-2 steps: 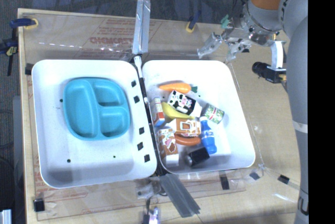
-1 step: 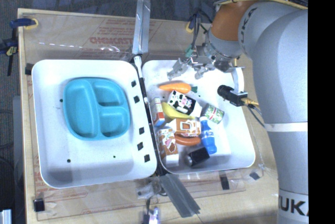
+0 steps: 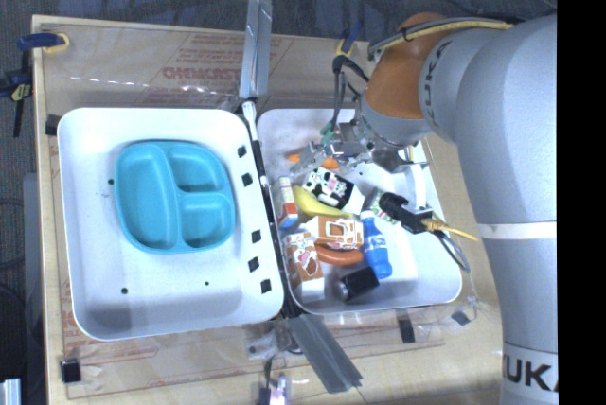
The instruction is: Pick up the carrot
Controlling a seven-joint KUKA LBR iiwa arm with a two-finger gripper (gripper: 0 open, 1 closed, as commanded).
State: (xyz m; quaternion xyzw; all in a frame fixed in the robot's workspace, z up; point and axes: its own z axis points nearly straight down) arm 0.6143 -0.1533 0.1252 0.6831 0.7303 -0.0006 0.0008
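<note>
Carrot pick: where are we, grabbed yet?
Done: the arm has reached into the right bin, with the end effector low over the clutter at its far end. In hand: nothing visibly held. A small orange piece, probably the carrot, lies just beside it among the items. Left: grasp and lift.

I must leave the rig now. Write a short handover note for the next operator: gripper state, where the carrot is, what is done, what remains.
Gripper: low over the upper part of the right bin, among the clutter; open or shut cannot be told from this view.
Carrot: a small orange piece beside the gripper may be it; not certain.
Other things: banana, blue bottle and small boxes crowd the right bin. The blue tray lies in the left bin.
Done: arm brought over the right bin.
Left: confirm the carrot, grasp it, lift it.
</note>
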